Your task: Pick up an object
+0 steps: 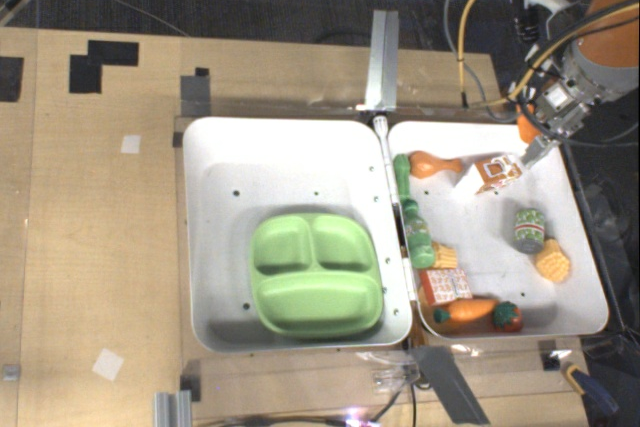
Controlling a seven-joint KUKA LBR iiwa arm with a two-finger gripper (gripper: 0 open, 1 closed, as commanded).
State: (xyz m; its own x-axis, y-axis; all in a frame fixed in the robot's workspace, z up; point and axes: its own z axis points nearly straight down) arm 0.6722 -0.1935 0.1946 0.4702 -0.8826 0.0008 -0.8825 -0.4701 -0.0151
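So the gripper hangs just above the small orange-and-white box in the right bin, nothing is picked up yet, and its grip I cannot tell.

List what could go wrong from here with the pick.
1. The gripper sits at the right bin's far edge, near the small orange-and-white box; a descent may clip the wall.
2. The carrot, red box and corn crowd the near corner; a grab there may nudge neighbours.
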